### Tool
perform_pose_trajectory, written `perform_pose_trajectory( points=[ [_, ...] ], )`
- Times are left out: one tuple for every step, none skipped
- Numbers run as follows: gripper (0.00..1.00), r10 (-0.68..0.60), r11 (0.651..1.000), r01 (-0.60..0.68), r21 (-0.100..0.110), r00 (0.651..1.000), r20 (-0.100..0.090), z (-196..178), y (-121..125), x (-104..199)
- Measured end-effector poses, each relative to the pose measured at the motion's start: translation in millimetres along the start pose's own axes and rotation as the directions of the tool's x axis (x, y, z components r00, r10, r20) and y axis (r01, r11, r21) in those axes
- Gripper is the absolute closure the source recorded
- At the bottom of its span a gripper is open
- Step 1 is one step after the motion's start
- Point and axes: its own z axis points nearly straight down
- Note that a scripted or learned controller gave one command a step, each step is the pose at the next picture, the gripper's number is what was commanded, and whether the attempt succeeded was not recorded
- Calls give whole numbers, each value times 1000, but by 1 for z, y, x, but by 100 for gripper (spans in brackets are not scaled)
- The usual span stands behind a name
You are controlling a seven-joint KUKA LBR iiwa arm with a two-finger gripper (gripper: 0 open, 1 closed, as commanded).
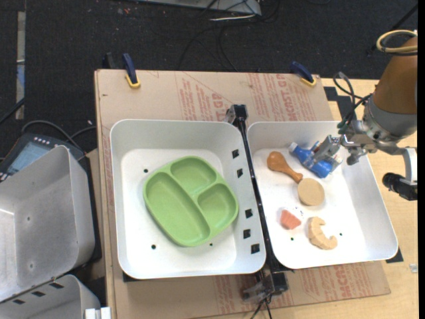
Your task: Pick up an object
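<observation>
Two-finger gripper [327,150], right of frame, sits at small blue plastic object [309,158]; finger state: cannot tell. Nothing lifted yet, pick remains.

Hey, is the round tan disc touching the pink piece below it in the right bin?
Apart. The camera view shows a strip of white bin floor between the tan disc and the pink piece.

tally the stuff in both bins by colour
green: 1, divided plate
blue: 1, blue object at the claw
tan/brown: 3, drumstick, round piece, curved piece
pink: 1, pink chunk
total: 6
</observation>
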Motion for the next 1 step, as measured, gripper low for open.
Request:
perform_pose_trajectory(
  points=[
    [0,0,1000,0,2,1000,-1,64,-3,-3]
  ],
)
